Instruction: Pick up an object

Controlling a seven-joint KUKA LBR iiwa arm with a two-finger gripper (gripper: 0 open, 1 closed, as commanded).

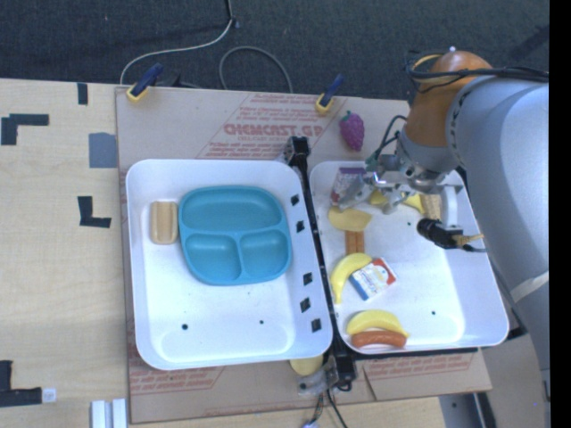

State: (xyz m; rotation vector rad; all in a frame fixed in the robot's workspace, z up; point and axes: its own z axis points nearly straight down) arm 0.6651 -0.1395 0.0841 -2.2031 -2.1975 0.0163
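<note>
My gripper point(351, 186) hangs low over the far left corner of the right bin point(464, 283), with the grey arm coming in from the right. Just below it lies a pale yellow piece point(350, 219), and under that a brown stick-shaped item point(355, 242). Nearer the front lie a yellow banana point(344, 273), a small white, blue and red carton point(373, 280), another yellow piece point(375, 320) and a reddish sausage point(380, 338). I see nothing held in the gripper.
The left bin point(152, 310) holds a teal divided plate point(236, 235) and a tan bread slice point(163, 222). A purple grape bunch point(351, 131) lies on the board behind the right bin. Yellow and tan bits point(419, 203) sit under the wrist.
</note>
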